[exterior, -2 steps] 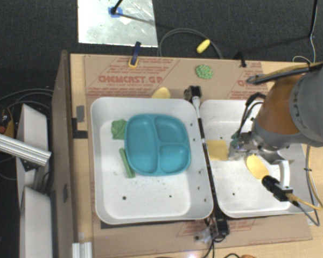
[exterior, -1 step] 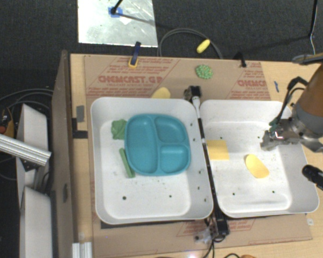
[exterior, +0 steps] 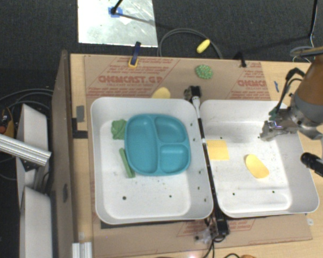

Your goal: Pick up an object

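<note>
Right bin [exterior: 290, 200]: we recorded a flat yellow square [exterior: 217, 149] near its left wall and a rounded yellow piece [exterior: 256, 166] just beside it, toward the middle of the floor. Either could serve as the object to pick; neither was touching the gripper.

Gripper [exterior: 269, 130]: it hung over the upper right part of the right bin, well apart from both yellow items. We could not tell how the jaws stood; the tip was too small and blurred. Nothing visible was carried.

Left bin [exterior: 110, 206]: it held a blue divided tray [exterior: 156, 144], with a green leafy piece [exterior: 118, 128] at the tray's upper left edge and a green stick [exterior: 126, 163] along its left side.

Bench beyond the bins: a green ball [exterior: 204, 71] and a small yellow item [exterior: 203, 46].

Risks, as we judged them: the square lay flat, so fingers could slide over it and close on nothing. The rounded piece could roll or squirt sideways under an off-centre pinch. A descent from the present position would meet bare bin floor.
</note>
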Controlling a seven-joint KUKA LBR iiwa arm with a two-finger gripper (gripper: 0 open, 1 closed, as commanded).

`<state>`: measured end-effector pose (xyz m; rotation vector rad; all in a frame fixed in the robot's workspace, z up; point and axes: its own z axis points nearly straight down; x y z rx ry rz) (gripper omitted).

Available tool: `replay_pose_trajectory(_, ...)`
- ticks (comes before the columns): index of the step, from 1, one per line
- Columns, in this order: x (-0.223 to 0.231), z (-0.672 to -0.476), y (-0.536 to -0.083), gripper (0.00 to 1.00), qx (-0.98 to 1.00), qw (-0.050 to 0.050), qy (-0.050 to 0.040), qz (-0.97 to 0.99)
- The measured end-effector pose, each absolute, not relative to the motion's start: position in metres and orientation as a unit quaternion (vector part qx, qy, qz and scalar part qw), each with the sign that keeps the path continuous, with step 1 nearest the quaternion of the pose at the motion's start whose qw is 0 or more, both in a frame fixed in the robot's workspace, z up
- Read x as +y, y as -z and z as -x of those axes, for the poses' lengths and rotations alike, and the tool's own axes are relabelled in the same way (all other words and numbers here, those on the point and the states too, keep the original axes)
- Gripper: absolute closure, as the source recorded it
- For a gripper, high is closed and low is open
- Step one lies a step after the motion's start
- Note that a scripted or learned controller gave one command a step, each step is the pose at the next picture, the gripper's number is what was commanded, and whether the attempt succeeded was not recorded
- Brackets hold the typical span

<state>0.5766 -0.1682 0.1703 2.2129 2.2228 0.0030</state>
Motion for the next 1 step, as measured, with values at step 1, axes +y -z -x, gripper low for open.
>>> replay_pose_trajectory(1, -0.1673, -0.5748, -0.1707, 0.00, 0.709, 0.001, -0.0002, -0.706)
